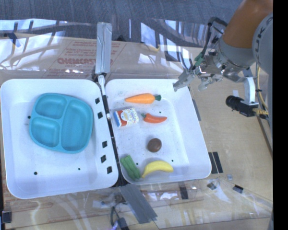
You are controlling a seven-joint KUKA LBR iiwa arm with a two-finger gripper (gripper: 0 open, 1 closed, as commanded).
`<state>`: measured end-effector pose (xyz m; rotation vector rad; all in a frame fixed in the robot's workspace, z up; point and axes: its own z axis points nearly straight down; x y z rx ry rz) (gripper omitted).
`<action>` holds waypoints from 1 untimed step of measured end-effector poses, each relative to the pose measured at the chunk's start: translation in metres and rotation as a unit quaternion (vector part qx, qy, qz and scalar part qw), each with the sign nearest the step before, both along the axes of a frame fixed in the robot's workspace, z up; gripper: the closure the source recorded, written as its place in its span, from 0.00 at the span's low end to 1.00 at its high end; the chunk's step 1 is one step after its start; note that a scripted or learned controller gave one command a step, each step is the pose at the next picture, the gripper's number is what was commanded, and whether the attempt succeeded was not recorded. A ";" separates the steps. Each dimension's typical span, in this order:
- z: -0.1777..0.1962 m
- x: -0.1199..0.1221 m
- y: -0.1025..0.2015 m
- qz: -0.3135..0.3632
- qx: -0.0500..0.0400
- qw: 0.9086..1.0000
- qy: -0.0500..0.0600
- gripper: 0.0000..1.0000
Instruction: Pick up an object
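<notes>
1. You have six small items lying in the right bin [197,147]: an orange carrot [141,98] near the far side, a small white carton with a coloured label [125,117] just beside the divider, and a red-orange pepper [155,119] next to the carton.
2. Nearer the camera you see a round brown ball-like piece [154,144] about mid-bin, then a yellow banana [157,167] and a green vegetable [130,166] touching or nearly touching at the near-left corner (the green one lies tilted against the banana's end).
3. None of these items is lifted; all rest on the bin floor, apart from the arm.
4. Your claw [182,83] hovers at the far-right corner of the right bin, over its rim, pointing down and to the left. Nothing shows between its fingers, though you cannot tell how far apart they stand (they are small and blurred here).
5. The grey arm with its orange band [245,18] reaches in from the upper right.
6. The left bin [14,143] holds a blue divided plate [61,122] with three compartments, lying flat toward the far-centre.
7. Both bins sit side by side on the worktop [230,143], which is covered with clear plastic sheeting.
</notes>
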<state>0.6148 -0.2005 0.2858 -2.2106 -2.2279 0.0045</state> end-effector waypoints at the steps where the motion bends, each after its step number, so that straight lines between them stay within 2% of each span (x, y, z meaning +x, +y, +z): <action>1: -0.182 -0.017 0.023 0.014 0.001 1.000 0.002 0.00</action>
